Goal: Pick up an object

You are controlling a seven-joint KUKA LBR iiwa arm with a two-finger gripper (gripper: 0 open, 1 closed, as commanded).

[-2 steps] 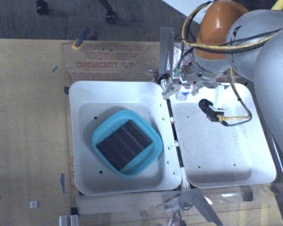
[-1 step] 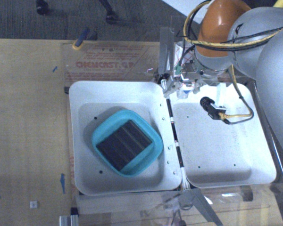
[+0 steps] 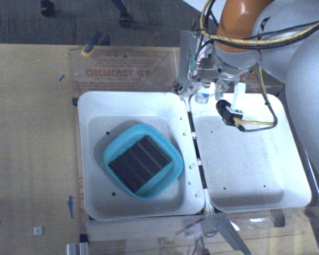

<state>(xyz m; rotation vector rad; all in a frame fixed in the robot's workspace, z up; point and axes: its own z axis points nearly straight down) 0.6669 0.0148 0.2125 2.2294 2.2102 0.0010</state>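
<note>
While arm (image 3: 266,31) hangs over right bin's (image 3: 255,163) rear edge | fingers' spread unclear | blue tray (image 3: 143,161) mid-left-bin.

A blue tray (image 3: 143,160) lies in the left bin (image 3: 90,116).

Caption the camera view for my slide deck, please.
KUKA arm hangs over the right bin's far edge; a blue tub sits in the left bin.

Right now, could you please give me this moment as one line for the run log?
arm: over far edge of right bin | gripper: near divider, fingers unclear | blue dish: in left bin, dark block inside | held: nothing visible
</note>
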